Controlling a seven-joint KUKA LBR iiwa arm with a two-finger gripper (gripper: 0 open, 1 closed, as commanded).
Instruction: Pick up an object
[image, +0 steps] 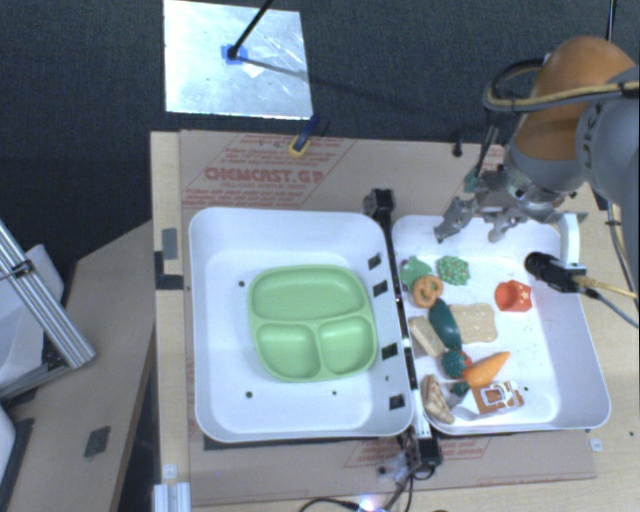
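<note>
Red lettering reading "CHEMCAST G P" is showing on the brown board (262, 172) at twelve o'clock of the left bin (215, 250); the gripper (477, 222) is hanging with jaws spread wide, holding nothing.

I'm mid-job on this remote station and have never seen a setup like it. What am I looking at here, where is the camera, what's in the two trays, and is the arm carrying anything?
One camera looks down at a slant on a bench with two shallow white bins. The grey arm with the orange band reaches in from the right; its two-finger gripper hangs open above the far edge of the right bin, with nothing between its fingers.

The left bin holds a green divided plate. The right bin holds small toy foods: a green broccoli-like piece, a red piece, a tan slice like toast, an orange carrot shape, a dark teal piece and a few more along its left side. Nothing has been picked up.
</note>
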